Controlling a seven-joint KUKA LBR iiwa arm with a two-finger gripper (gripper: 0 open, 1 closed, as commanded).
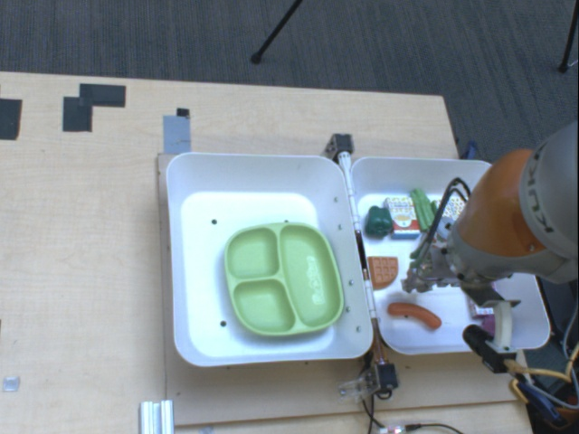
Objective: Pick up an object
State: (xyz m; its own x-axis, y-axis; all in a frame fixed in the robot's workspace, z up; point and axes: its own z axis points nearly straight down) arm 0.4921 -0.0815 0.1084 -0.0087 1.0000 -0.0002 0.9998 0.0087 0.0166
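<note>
The right bin holds several small toy foods. A red sausage lies near its front, and an orange waffle piece sits by its left wall. Further back are a dark green lump, a small printed packet and a long green piece. My gripper hangs low over the middle of this bin, just right of the waffle and above the sausage. The wrist hides whatever lies directly under it. Nothing can be seen held.
The left bin holds a light green three-compartment plate. A raised divider separates the two bins. A small purple item lies at the right bin's front right, partly under the arm. Cables trail at the bench's front edge.
</note>
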